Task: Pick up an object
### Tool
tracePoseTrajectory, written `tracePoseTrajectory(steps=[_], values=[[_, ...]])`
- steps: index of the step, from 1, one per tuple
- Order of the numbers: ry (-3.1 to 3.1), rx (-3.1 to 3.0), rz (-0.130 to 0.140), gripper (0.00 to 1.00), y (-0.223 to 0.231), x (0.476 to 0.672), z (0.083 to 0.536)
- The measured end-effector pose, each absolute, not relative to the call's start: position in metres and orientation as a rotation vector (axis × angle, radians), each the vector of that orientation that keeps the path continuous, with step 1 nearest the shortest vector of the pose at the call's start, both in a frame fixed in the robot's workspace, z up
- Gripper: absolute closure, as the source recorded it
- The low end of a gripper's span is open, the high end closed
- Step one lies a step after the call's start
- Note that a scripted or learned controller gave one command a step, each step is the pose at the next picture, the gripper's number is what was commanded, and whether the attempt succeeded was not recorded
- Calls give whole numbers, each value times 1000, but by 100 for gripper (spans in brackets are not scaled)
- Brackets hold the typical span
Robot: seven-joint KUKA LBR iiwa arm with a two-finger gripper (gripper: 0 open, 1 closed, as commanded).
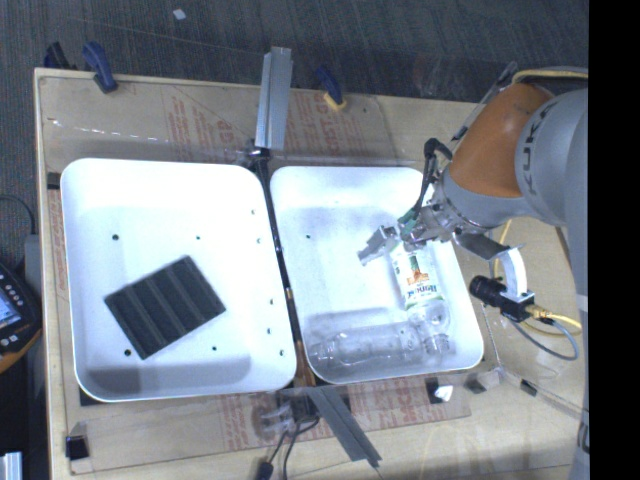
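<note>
From the fixed camera above the worktop [60, 128], two shallow white bins sat side by side. The left bin [90, 193] carried a dark ribbed slab [165, 305], lying flat and turned at an angle, well apart from the arm. The right bin [330, 203] carried the likelier targets: a small bottle with a white and orange label [417, 280], lying along the bin's right side, and a clear plastic bottle [372, 346] lying on its side along the near wall. The two lay close together at the near right corner, probably having come to rest where the bin's sloping walls met the floor.

The arm [515, 148] reached in over the right bin's far right corner, its orange band above the wrist turned towards the camera. The gripper [385, 243] hung low over the bin floor, just beside the upper end of the labelled bottle. Nothing could be seen between the jaws, and whether they stood released or clenched could not be told at this slant. By its place, the tool seemed set for a try at the labelled bottle; no pick had yet been made. The clear bottle, round and smooth, would likely roll if nudged.
</note>
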State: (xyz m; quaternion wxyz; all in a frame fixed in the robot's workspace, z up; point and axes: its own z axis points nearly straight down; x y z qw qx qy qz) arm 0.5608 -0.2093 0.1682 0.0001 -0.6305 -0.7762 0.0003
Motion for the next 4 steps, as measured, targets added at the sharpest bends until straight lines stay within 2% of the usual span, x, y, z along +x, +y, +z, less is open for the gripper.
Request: tracePoseTrajectory(steps=[4], values=[[-2464, -1942, 1, 0, -209, 558, 156]])
